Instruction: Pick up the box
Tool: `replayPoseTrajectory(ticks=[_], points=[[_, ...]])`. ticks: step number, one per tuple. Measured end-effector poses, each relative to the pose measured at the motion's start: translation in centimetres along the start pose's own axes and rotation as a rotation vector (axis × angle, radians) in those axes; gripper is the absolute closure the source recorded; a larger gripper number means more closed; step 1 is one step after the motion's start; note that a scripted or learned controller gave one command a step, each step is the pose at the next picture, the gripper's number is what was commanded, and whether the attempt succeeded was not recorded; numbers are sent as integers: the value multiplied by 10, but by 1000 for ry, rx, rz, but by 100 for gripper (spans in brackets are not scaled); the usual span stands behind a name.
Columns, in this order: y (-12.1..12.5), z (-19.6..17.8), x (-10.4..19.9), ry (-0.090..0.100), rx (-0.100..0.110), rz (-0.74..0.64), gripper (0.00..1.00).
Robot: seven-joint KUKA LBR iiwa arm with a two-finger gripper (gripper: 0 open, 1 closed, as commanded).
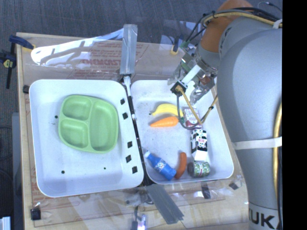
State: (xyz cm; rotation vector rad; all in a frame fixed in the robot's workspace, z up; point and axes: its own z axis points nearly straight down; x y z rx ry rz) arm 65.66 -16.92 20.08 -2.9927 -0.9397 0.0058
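While the hand (188, 91) hovers, fingers spread with nothing between them, over the right bin (221, 128), the cow-print box (199, 144) lies beside the carrot (164, 122).

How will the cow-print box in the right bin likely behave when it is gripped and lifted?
The box looks like a small carton, so probably light and stiff. It lies flat with flat sides, so it is unlikely to roll. It touches the can, so lifting it may nudge that.
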Motion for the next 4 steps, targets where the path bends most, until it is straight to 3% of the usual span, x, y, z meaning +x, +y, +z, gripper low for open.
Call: replayPoseTrajectory(ticks=[3, 4], points=[[0, 0, 0, 0, 0, 0, 0], [5, -9, -65, -1, -1, 35, 0]])
